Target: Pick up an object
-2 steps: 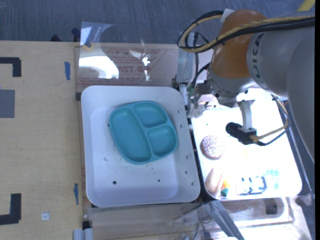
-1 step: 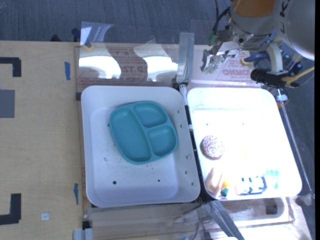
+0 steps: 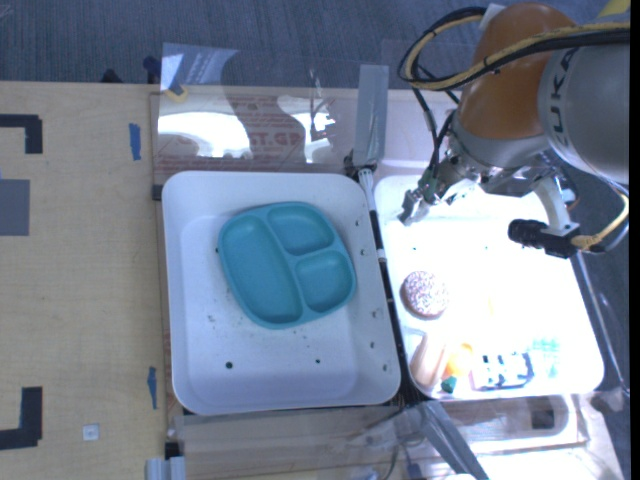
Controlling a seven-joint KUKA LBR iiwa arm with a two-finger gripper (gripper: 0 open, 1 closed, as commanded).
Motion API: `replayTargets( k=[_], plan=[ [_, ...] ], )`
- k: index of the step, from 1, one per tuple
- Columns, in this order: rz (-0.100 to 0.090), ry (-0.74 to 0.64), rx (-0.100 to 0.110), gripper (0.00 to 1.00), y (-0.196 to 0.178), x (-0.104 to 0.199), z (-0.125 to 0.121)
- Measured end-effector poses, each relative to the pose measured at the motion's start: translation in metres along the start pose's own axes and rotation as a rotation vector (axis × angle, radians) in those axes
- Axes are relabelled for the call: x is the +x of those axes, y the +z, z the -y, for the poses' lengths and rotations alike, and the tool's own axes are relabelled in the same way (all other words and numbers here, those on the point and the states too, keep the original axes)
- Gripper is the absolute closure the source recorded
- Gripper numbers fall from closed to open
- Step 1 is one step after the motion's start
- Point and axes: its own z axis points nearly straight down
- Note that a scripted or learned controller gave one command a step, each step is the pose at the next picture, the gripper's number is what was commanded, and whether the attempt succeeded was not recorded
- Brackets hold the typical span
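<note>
While the grey arm with its orange band (image 3: 520, 68) is reaching in from three o'clock, I am watching its two-finger gripper (image 3: 418, 204) hanging over the twelve o'clock corner of the right-hand shallow white bin (image 3: 590, 353). I cannot tell how the gripper is set; the bright glare on that bin is washing out the tip, and nothing is showing as carried there.

The candidates for picking are lying toward six o'clock from the gripper. A round, pink-speckled, doughnut-like object (image 3: 425, 293) is sitting near the bin's nine o'clock wall, well apart from the tip. Further toward six o'clock, a pale peach, elongated piece (image 3: 428, 360) is lying against the corner, with a small orange bit (image 3: 465, 351) and a blue-and-white toy-like item (image 3: 503, 369) just beside it. In the left-hand shallow white bin (image 3: 200, 368) a teal plastic divided plate (image 3: 288, 263) is resting flat at the centre.

I am judging the try as barely begun. What is worrying me is the overexposure: the pale pieces are blending into the white floor, so a descent could be landing on bare plastic. The round object is also sitting close to the wall, so a finger could be striking the rim or nudging it away instead of enclosing it.
</note>
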Motion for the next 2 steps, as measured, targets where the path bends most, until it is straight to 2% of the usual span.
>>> replayTargets(
  k=[1,2],
  plan=[
    [0.001,0.350,-0.006,1.00,0.0227,0.0130,-0.0601],
    [0.002,0.478,-0.010,1.00,0.0203,0.0053,-0.0571]
  ],
)
